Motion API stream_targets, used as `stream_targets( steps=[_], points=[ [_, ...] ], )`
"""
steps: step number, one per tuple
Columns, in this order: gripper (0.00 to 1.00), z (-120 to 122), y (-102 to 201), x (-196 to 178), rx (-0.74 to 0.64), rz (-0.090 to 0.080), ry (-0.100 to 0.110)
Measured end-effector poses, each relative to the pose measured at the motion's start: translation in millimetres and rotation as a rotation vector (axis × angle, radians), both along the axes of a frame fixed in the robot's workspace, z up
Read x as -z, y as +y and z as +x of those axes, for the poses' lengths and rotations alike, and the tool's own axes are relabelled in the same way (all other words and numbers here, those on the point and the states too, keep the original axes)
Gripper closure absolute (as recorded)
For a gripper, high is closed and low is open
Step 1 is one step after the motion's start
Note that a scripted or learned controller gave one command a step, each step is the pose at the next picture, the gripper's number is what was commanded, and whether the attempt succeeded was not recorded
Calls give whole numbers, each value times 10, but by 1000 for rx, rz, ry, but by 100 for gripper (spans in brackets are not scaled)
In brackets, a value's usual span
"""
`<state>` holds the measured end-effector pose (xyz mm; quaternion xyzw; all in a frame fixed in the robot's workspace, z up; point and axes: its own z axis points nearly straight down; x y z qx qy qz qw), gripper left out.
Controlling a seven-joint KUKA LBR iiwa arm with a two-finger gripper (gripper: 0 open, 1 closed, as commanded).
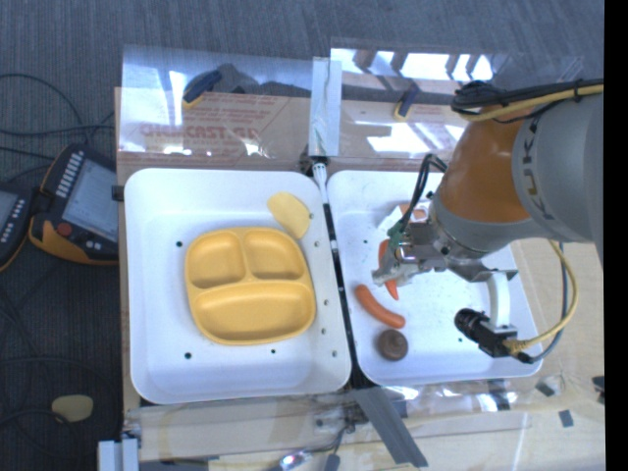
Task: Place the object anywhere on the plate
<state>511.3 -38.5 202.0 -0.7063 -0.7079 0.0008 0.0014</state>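
A yellow three-compartment plate (251, 285) lies in the left bin (157, 361). A pale yellow chip-shaped piece (289, 213) rests on the left bin's upper right slope, beside the plate. In the right bin (442, 356) lie an orange-red sausage (379, 305) and a brown round piece (392, 344). My gripper (399, 268) hangs low over the right bin, just above the sausage. An orange carrot-like piece (386, 254) lies right at its fingertips; whether it is gripped is unclear.
Clear plastic walls and cardboard (216, 130) stand behind the bins. A yellow teach pendant (69, 204) lies left of the bench. A black fitting with a yellow cable (486, 334) sits at the right bin's right side, under the arm.
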Motion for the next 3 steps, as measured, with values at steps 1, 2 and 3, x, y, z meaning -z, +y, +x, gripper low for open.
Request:
stream_targets(
  steps=[1,2,3],
  points=[
    [100,-54,813,198,0,-2,2],
    [100,349,1509,615,-1,-2,2],
    [0,350,1508,613,0,-3,2]
  ],
)
